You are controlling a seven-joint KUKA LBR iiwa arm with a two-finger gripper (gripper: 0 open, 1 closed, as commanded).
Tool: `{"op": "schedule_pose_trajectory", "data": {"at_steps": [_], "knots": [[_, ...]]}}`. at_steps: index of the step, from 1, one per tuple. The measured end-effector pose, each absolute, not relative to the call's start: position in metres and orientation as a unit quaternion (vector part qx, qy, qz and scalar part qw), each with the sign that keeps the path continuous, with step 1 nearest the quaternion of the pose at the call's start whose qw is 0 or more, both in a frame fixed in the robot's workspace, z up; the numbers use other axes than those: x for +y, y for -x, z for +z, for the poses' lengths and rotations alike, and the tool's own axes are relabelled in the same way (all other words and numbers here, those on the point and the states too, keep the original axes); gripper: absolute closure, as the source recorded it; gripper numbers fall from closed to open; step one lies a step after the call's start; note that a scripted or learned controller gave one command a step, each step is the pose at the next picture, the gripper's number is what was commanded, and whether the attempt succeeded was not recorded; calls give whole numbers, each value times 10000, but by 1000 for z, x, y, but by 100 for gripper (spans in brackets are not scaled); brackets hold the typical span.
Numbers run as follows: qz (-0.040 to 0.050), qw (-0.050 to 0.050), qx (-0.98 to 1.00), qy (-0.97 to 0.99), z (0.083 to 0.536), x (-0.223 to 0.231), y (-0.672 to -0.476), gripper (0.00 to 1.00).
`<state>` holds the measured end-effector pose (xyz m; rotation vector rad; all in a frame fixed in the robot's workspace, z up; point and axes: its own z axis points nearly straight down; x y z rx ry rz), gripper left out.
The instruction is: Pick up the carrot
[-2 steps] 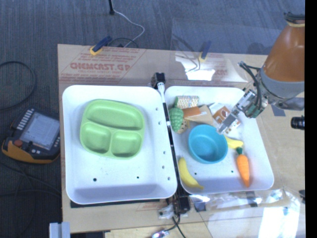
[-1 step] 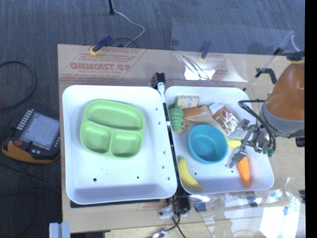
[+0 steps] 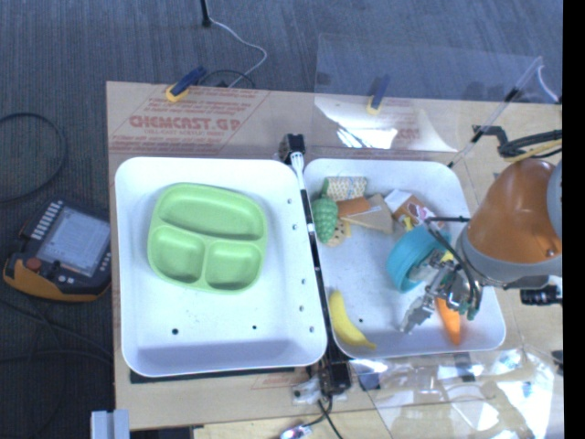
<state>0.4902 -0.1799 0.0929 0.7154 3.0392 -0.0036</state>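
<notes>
Lying side by side on the bench: left bin point(image 3: 137, 337) and right bin point(image 3: 366, 254), both white and shallow, touching along their inner rims.

Sitting in the left bin, toward 11 o'clock of its floor: green divided plate point(image 3: 208, 236) with three compartments.

Reaching in from 3 o'clock over the right bin: grey arm with an orange band point(image 3: 516, 213) above the wrist.

Hanging over the right bin's 4 o'clock corner: gripper point(image 3: 437, 305), fingers spread partway, one metal fingertip point(image 3: 413, 318) pointing toward 7 o'clock and resting near the bin floor; nothing seen between the fingers.

Lying just at 3 o'clock of that fingertip, beside the gripper body and partly covered by it: carrot point(image 3: 450, 323), orange, not clamped.

Tilting at 11 o'clock of the gripper: blue cup point(image 3: 409, 256).

Resting at the bin's 7 o'clock edge: banana point(image 3: 345, 320).

Clustering at 12 o'clock of the bin: corn cob point(image 3: 345, 188), green ridged toy point(image 3: 325, 216), small box point(image 3: 409, 208).
</notes>
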Motion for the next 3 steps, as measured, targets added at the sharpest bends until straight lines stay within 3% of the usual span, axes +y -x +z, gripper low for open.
{"op": "schedule_pose_trajectory", "data": {"at_steps": [1, 2, 3], "knots": [[-21, 148, 9736, -2279, 105, -180, -494, 100], [-24, 145, 9992, -369, 96, -181, -494, 100], [-32, 172, 9992, -366, 106, -181, -496, 100]]}}
